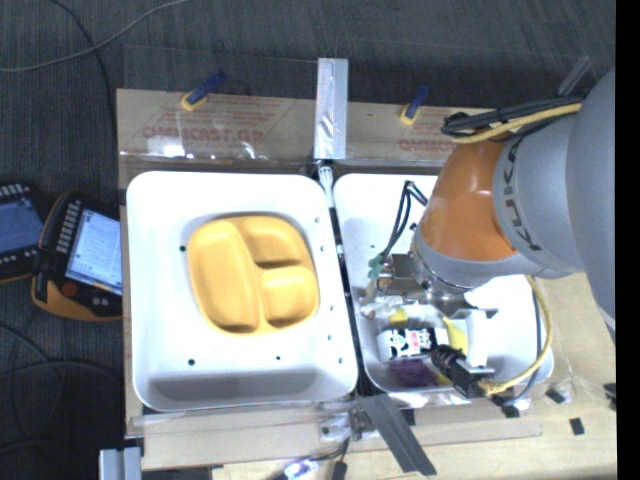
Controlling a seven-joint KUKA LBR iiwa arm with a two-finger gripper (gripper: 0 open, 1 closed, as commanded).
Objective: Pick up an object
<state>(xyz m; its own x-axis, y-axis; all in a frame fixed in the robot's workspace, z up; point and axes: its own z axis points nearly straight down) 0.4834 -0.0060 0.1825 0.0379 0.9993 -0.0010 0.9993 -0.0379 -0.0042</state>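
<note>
While the yellow divided tray (pixel 252 271) sits alone in the left bin (pixel 160 348), the arm hangs over the right bin (pixel 520 353), its gripper (pixel 415 313) low above small clutter (pixel 412 353). Finger state: cannot tell. Best descend straight onto one piece.

A single fixed camera looks down on the bench (pixel 590 408) from above, tilted slightly so the far edge lies toward the top of the frame. It sits far enough off to take in both white bins whole: the left bin (pixel 160 298) and the right bin (pixel 365 198), side by side across the middle. Dark carpeted floor (pixel 100 28) fills the top and left margins. The arm (pixel 510 208) enters from the right and looms large, being nearer the lens than the bins.
</note>
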